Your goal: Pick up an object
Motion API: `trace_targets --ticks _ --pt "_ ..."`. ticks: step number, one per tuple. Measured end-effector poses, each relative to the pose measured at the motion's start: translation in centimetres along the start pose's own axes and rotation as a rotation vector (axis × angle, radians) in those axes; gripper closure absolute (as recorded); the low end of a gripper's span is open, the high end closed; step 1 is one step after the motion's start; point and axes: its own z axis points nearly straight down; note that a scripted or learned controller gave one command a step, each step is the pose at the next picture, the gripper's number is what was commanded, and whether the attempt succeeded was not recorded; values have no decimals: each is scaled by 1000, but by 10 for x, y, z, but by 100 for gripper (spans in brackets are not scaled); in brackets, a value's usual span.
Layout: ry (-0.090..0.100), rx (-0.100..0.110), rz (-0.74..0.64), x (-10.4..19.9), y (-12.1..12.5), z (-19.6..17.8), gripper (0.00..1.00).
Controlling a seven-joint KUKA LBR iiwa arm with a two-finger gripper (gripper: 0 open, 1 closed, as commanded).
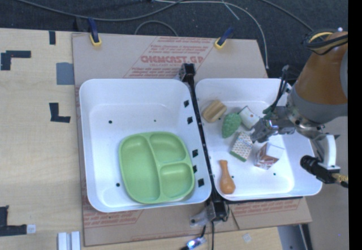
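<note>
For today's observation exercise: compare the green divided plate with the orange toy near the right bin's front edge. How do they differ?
The green divided plate is broad and flat with three compartments; the orange toy is small, narrow and rounded. The plate lies in the left bin, the toy in the right bin. Neither is near the end effector.

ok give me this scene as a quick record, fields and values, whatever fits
left bin: holds a green divided plate
right bin: holds a tan block, a green lumpy piece, a checked flat piece, an orange carrot-like toy and a clear packet
arm: reaches in from the right, over the right bin
pincer: low over the right bin, beside the checked flat piece and the clear packet
grasp: cannot tell from this view
divider: black strip between the bins
</note>
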Motion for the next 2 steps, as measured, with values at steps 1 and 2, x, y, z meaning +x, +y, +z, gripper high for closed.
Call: trace_targets --ticks 1,2 --pt "0 -2 0 0 1 -45 100" --pt "0 3 1 40 12 -39 100"
